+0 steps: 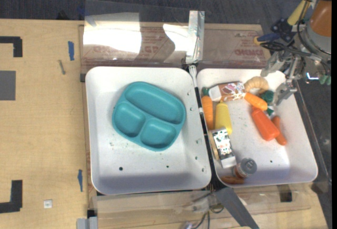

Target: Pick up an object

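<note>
My gripper (280,80) hangs over the far right corner of the right bin (303,167), open, with nothing between its fingers. Just left of it and below lie a tan bread roll (255,83), an orange carrot (256,100) and a small green piece (269,96). A red-orange bottle-shaped object (265,124) lies toward the bin's middle right. Along the bin's left side are a brown packet (230,90), an orange piece (208,109), a yellow piece (223,116), a white carton (224,143) and a jar with a grey lid (245,166).
The left bin (100,170) holds a teal divided plate (150,115). A clear plastic sheet (137,38) and a strip of silver tape (195,38) stand behind the bins. The arm and its cables (310,22) come in at the upper right.
</note>
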